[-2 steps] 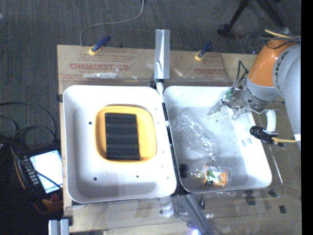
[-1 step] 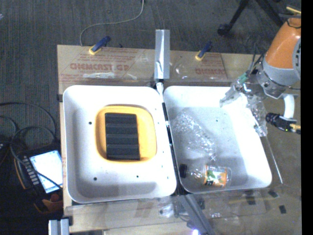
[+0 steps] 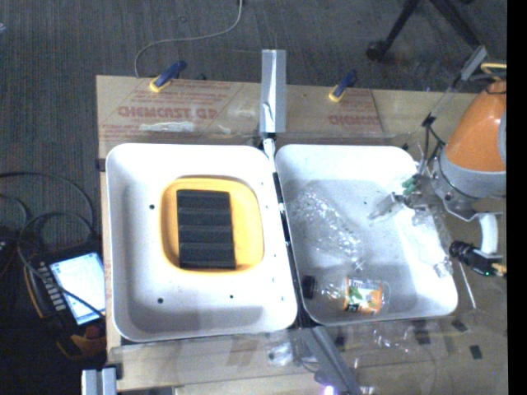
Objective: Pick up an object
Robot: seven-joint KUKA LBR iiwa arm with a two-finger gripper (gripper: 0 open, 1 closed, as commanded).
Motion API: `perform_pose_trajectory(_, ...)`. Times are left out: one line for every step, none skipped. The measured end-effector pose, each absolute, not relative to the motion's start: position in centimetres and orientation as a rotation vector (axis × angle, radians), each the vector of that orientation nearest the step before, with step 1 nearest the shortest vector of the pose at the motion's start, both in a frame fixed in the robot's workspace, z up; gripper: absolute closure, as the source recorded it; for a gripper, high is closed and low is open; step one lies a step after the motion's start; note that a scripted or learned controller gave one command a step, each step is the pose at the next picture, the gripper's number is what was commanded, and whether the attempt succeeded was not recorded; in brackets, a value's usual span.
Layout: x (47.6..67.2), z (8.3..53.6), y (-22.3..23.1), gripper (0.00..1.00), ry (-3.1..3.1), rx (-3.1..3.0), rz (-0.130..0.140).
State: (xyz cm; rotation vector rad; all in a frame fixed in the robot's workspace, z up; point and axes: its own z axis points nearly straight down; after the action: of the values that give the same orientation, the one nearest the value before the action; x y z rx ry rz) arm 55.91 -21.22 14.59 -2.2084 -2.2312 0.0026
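A yellow tray with a black ribbed insert lies in the middle of the left bin. In the right bin, a crumpled clear plastic piece lies near the centre. A clear bottle with an orange label and a black cap lies on its side near the front wall. My gripper hangs low over the right bin's right side, up and to the right of the clear plastic. Nothing shows in its grasp. The arm's orange band sits above it at the right edge.
A metal strip stands at the back, where the two bins meet. Two clamps, one at the back left and one at the back right, pin the bench board. Cables and a small device lie on the floor at the left.
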Motion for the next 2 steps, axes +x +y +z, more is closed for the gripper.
perform_pose_trajectory(58.1, 9.1, -19.7, 0.0, -2.2, -2.258, -0.006)
perform_pose_trajectory(57.2, 21.2, -21.9, 0.0, -2.047, -2.386, 0.004)
